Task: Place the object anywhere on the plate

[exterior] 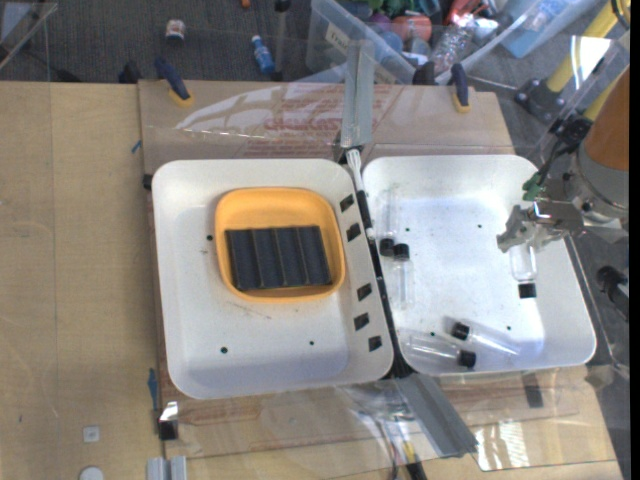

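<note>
The table (pixel 60 268) is a pale wood-grain slab, and on it sit two shallow white bins side by side, each with rounded corners and a smooth matte floor. The left bin (pixel 190 358) carries an orange plate (pixel 225 213) — squarish, soft-cornered, with a raised rim — and a dark rack (pixel 279 258) of four flat ribbed slats lies across its middle. The right bin (pixel 450 178) has a glossier floor speckled with small dark flecks. The gripper (pixel 523 253) hangs over this bin's right side, a metal-grey assembly under the wrist, and it holds a clear vial (pixel 524 270) upright between its fingers, the tube's black cap (pixel 527 290) hanging just below them. The vial is thus above the right bin, well apart from the plate. More clear plastic tubes lie flat on the right bin's floor: one with a black cap (pixel 398 250) near the divider, and two near the front edge, one capped at (pixel 459 329) and a second capped at (pixel 467 359). Beyond the table, a translucent tub (pixel 340 18) holds a jumble of coloured plastic objects.
</note>
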